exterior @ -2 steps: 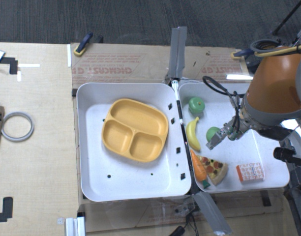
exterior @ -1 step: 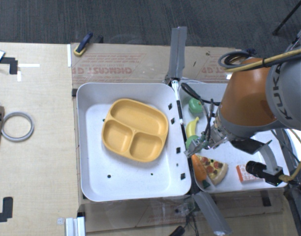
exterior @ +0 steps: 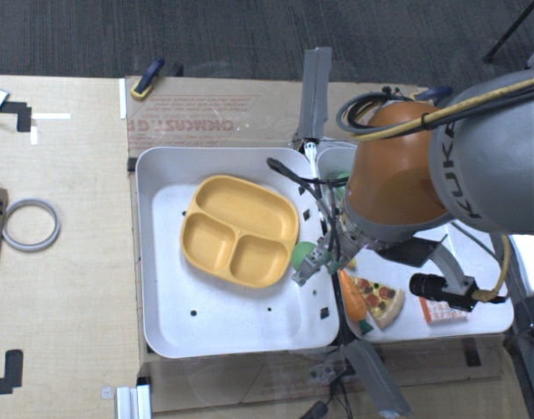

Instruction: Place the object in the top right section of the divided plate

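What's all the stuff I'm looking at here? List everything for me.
Divided plate: one, yellow, in the left bin.
Green object: one, by the plate's right edge, at the gripper.
Pizza slice: one, in the right bin.
Carrot: one, orange, left of the pizza.
Red-and-white packet: one, right bin.
Bins: two, white, side by side.
Tape roll: one, grey, far left on the bench.
Clip: one, blue and yellow, above the left bin.
Arm: one, grey and orange, from the right.
Gripper: one, over the left bin's right side.
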You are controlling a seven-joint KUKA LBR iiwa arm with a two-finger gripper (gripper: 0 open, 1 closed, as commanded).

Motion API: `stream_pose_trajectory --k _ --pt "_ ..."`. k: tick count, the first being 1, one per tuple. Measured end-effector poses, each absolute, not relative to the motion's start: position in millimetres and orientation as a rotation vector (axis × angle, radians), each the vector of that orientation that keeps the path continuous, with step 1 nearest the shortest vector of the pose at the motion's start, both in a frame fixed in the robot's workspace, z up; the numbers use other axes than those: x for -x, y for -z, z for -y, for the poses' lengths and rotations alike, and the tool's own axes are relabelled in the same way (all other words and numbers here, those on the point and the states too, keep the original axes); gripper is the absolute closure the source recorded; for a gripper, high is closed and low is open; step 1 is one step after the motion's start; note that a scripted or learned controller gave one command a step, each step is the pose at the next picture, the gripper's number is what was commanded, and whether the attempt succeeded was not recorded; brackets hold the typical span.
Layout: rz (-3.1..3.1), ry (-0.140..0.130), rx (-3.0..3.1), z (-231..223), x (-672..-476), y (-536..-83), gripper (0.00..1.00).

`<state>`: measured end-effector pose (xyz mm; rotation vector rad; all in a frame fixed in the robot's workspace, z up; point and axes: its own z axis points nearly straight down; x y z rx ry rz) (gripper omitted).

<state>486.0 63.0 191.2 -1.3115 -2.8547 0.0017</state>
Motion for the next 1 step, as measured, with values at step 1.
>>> stream_pose_trajectory --k 1 --pt "2.872 -0.004 1.266 -110.3 -476.9 -150.9 1.0"
